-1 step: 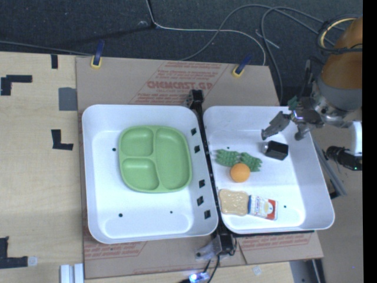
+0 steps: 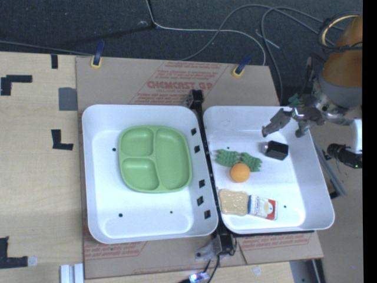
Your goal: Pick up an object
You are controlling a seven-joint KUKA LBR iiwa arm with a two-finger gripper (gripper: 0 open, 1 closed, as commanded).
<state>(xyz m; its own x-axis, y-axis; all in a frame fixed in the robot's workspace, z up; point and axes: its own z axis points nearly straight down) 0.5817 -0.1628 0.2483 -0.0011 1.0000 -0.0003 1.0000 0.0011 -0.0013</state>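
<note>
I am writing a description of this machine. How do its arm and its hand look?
The arm is grey, rounded and thick, with a broad orange band above the wrist. Its hand is small, dark grey metal, ending in two thin fingers. Black cables hang beside the wrist.

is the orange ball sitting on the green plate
No, the orange ball lies in the right bin beside the green leafy toy, while the green plate sits in the left bin.
</note>
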